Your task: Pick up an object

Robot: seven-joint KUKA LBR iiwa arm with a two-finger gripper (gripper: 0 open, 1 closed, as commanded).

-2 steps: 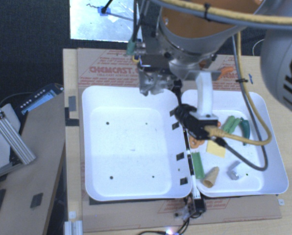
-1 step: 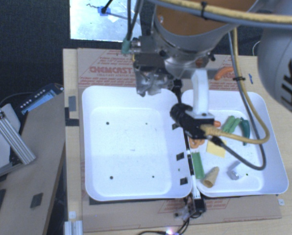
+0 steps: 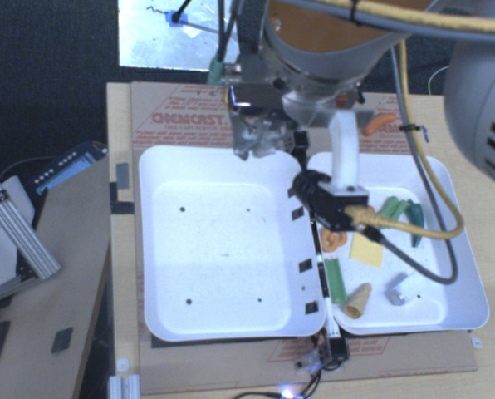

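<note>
My gripper (image 3: 260, 140) hangs over the far rim of the left white bin (image 3: 160, 223), near the divide between the two bins. The right bin (image 3: 463, 298) holds several small things: an orange pretzel-shaped piece (image 3: 333, 240), a yellow square (image 3: 366, 251), a green stick (image 3: 335, 278), a tan cone (image 3: 355, 299), a grey piece (image 3: 396, 289), a dark green pepper (image 3: 414, 215) and a pale green piece (image 3: 390, 208). All of these lie to the right of and nearer than the gripper, apart from it. The arm's body hides part of the right bin's far side.
An orange thing (image 3: 380, 124) lies on the cardboard sheet (image 3: 181, 115) beyond the right bin. A metal rail (image 3: 15, 231) and a dark device (image 3: 65, 166) sit on the bench at the left, outside the bins.
</note>
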